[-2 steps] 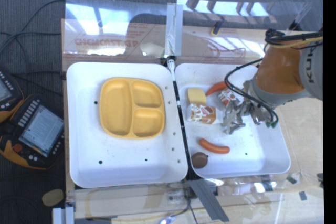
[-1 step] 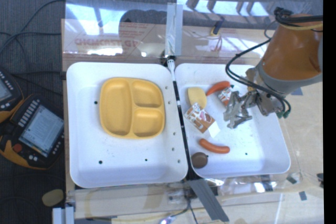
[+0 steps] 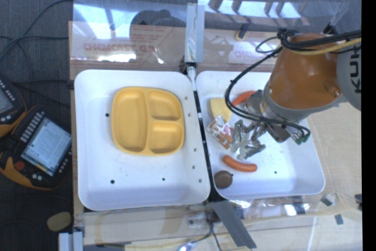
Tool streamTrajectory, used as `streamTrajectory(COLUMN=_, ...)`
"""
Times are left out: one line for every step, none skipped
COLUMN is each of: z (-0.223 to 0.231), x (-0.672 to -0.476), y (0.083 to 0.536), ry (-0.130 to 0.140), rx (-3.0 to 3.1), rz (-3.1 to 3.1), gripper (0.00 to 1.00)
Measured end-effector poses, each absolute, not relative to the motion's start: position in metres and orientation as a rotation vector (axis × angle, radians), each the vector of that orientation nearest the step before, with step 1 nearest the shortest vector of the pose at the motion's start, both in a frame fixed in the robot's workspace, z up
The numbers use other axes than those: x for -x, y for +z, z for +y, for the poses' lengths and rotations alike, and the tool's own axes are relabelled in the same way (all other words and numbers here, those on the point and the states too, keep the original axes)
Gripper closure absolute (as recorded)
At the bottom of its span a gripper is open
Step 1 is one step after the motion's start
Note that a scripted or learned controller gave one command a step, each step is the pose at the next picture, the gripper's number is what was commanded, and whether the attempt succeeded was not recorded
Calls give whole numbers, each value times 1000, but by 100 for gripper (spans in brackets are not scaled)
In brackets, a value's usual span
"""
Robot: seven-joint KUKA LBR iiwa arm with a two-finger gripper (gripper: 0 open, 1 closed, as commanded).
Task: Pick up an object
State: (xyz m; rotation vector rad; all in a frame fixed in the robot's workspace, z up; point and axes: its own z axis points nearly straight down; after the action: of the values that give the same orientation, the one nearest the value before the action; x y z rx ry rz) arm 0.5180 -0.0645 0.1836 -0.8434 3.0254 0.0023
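We see the gripper (image 3: pixel 247 141) low in the right bin (image 3: pixel 305 182), its metal fingers (image 3: pixel 239 133) angled down toward the bin's middle, and we cannot tell whether the jaws are apart or together because the fingers blur into each other from this angle; nothing visibly sits between them. The likeliest target, in our judgement, is the sausage (image 3: pixel 239 164), lying flat on the bin floor just beside and below the fingertips. It looks like a light toy piece, smooth and rounded, so it may roll or squirt out sideways; we would close across its narrow width at mid-length. Close by lie 4 other items: a patterned wrapper piece (image 3: pixel 221 130) touching the fingers' left side, a pale yellow wedge (image 3: pixel 218 107), an orange piece (image 3: pixel 242 96) partly under the arm, and a brown round object (image 3: pixel 223 178) near the front wall. The left bin (image 3: pixel 94 185) holds a yellow divided plate (image 3: pixel 147 120) with 3 compartments.
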Motion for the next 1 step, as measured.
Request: streamTrajectory(z=-38, x=-515, y=184, ry=2, rx=1446, rz=2785, gripper=100)
